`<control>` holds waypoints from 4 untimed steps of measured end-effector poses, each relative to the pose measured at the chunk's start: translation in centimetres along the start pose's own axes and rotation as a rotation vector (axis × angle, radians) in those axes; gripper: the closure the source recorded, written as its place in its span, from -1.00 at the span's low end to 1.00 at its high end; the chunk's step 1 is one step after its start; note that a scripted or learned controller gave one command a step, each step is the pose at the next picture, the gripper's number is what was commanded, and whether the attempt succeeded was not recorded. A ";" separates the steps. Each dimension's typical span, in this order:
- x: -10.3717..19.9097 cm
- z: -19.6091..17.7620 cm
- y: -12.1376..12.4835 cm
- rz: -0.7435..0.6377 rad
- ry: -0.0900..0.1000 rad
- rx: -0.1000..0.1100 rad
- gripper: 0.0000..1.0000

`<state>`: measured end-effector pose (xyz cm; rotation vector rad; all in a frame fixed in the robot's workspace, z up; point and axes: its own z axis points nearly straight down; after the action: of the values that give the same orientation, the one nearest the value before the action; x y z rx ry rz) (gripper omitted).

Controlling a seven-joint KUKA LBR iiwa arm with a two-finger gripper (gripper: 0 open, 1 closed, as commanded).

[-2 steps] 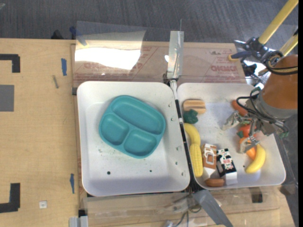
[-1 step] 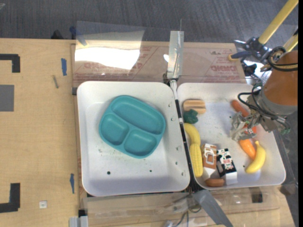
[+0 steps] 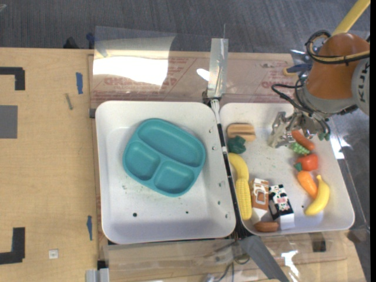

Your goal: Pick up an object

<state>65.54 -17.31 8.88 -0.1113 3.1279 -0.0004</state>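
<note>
Left bin (image 3: pixel 111 216): a teal divided plate (image 3: pixel 163 155) lies in it.
Right bin (image 3: pixel 341 216): burger (image 3: pixel 241 131), corn (image 3: pixel 242 195), cartons (image 3: pixel 281 203), carrot (image 3: pixel 306 182), banana (image 3: pixel 318 197).
My gripper (image 3: pixel 284 131): over the right bin's far end, metal fingers pointing down beside a carrot (image 3: pixel 302 140); how wide they stand, I cannot tell.
</note>
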 end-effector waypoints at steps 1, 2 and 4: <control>0.1 0.1 0.0 0.000 0.002 0.000 -1.00; 5.9 0.0 -4.8 0.057 0.005 0.001 -1.00; 14.3 -0.3 2.8 -0.343 -0.003 0.003 -1.00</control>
<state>51.09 -15.52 9.01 -0.6433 3.0604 -0.0079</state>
